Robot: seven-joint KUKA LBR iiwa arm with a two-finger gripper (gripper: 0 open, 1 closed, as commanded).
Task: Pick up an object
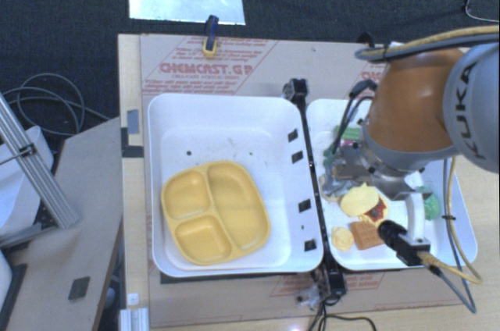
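on dark carpet (62, 9), a cardboard-topped bench (234, 64).

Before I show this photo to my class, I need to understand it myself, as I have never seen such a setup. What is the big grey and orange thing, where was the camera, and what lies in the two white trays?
The camera hangs above a bench and looks down at a slant. The grey and orange thing is a robot arm reaching in from the right over the right bin. Its gripper is low among small toy foods there: a yellow piece, a brown cracker-like piece, a pale round one. Whether it holds anything I cannot tell. The left bin holds a yellow divided plate.
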